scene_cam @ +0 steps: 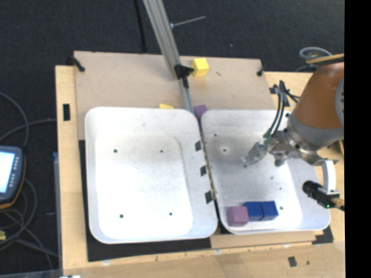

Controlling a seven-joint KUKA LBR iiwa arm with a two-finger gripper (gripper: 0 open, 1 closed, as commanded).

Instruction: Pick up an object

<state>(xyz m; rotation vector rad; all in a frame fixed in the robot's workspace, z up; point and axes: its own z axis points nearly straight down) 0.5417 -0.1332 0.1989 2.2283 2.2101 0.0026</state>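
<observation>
A purple block and a blue block lie side by side, touching, at the front edge of the right bin. My gripper hangs over the middle of that bin, well behind the two blocks. It is open, its fingers spread apart with only bin floor between them. The orange-banded wrist reaches in from the right.
The left bin sits beside the right one. A slanted metal post rises behind the bins. A yellow block rests on the bench at the back, and small yellow and purple pieces lie at the bins' rear rims.
</observation>
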